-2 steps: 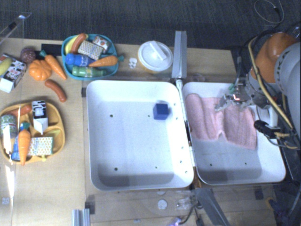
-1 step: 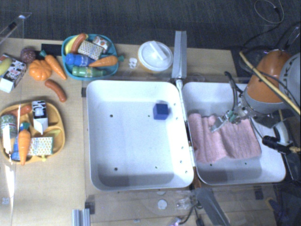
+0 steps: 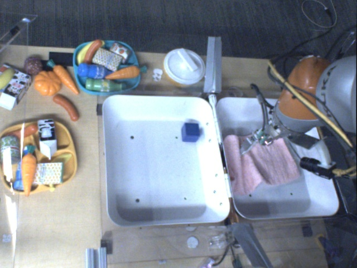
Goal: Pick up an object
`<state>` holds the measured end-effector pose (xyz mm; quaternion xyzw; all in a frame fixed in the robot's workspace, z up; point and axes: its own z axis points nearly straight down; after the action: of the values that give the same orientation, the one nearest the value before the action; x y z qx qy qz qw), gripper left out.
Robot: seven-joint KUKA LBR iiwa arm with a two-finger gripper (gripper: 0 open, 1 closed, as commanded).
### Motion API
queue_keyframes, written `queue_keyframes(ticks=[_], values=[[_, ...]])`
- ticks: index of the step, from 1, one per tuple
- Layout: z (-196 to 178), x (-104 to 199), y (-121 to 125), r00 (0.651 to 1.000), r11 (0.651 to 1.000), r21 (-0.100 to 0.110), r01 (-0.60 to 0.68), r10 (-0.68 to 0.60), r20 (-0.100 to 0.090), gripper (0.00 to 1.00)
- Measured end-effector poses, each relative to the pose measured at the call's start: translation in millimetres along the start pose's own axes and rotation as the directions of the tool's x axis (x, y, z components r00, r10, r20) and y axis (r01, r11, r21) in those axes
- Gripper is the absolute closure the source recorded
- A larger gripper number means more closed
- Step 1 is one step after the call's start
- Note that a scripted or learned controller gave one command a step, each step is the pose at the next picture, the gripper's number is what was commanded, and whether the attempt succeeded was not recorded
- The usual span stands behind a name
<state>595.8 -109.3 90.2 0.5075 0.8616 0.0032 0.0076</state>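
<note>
A small blue cube (image 3: pixel 191 132) lies in the left white bin (image 3: pixel 139 200), toward its upper right part. A pink cloth (image 3: pixel 262 165) lies crumpled in the right white bin (image 3: pixel 312 202), against its left wall. My gripper (image 3: pixel 260 139) reaches in from the right and hangs low over the upper edge of the pink cloth, at or just above the fabric. The wrist blocks the view of its tips. The blue cube is well to the left of the gripper, across the wall between the bins.
Left of the bins, toy food lies on the bench: a blue bowl (image 3: pixel 106 85) of items, a yellow tray (image 3: pixel 67 166), a pumpkin (image 3: pixel 47 83), a carrot and a sausage. A white lidded tub (image 3: pixel 184 66) stands behind the bins. Cables run at the right.
</note>
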Motion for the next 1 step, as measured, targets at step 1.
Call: queue_keyframes(ticks=[1], values=[[-12.2,-1.8,3.1,1.000,1.000,-0.008,-0.001,0.001,0.006,1.00]])
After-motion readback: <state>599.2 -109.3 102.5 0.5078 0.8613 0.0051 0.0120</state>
